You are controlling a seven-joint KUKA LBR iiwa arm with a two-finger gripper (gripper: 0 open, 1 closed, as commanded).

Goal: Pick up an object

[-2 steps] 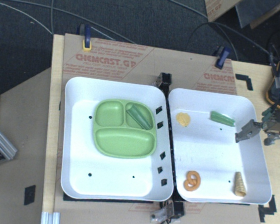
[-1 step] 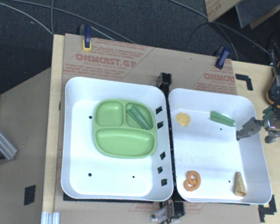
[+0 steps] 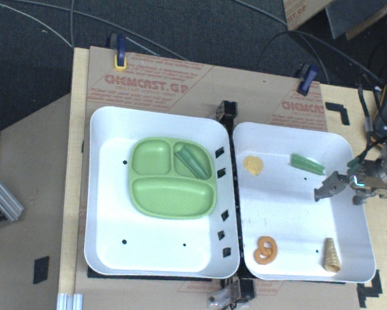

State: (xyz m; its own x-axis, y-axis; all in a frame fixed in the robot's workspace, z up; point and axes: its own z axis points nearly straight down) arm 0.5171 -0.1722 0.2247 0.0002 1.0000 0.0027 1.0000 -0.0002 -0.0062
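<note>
So the gripper (image 3: 346, 183) hangs over the right edge of the right bin (image 3: 299, 138), about halfway between its far and near walls, and as far as I can make out its two fingers are spread apart with nothing between them. One dark finger (image 3: 325, 187) pokes out to the left over the white floor.

The closest candidate looks like the green block (image 3: 308, 164), lying just to the left and a bit farther back from the gripper. Its long axis runs mostly left-right with a slight tilt, so I'd guess the fingers need to close across its short width, from the far and near sides. That's the relation I'd watch.

Other options in the same bin: a small yellow piece (image 3: 253, 165) farther left near the divider, a pretzel (image 3: 265, 250) in the near left part, and an ice cream cone (image 3: 332, 255) near the near right corner, pointing roughly far-near.

The bin floor is flat, white and smooth, and everything is well apart, so there's plenty of room around each piece. The cone sits close to the sloped wall though, might be awkward.

The left bin (image 3: 105, 196) holds a green divided plate (image 3: 172, 180) with a green pickle-like thing (image 3: 193, 160) in its far right compartment, well away from the arm.
</note>
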